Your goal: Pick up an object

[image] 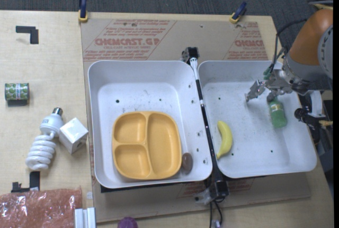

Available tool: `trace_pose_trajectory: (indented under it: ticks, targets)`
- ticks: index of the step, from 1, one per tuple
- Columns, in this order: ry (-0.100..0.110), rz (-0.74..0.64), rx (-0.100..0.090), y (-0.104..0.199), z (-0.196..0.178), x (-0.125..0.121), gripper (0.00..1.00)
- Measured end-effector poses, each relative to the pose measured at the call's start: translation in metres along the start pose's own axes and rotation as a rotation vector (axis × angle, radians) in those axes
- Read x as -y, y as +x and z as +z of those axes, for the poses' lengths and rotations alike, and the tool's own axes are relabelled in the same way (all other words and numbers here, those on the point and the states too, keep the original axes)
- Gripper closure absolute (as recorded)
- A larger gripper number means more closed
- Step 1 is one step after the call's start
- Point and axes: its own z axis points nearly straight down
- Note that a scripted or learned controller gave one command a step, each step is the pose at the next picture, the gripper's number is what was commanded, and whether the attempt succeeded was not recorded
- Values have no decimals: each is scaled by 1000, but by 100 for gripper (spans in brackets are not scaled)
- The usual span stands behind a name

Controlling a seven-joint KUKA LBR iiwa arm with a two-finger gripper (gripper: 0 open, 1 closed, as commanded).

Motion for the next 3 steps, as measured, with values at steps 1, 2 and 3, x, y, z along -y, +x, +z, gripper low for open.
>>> trace_pose_trajectory:
  ticks: [1, 2, 3]
  targets:
    - [-7, -2, 19, -6, -11, 0, 100]
    - [-2, -6, 2, 2, -11, -1, 0]
    - [-6, 8, 27, 38, 0, 22, 0]
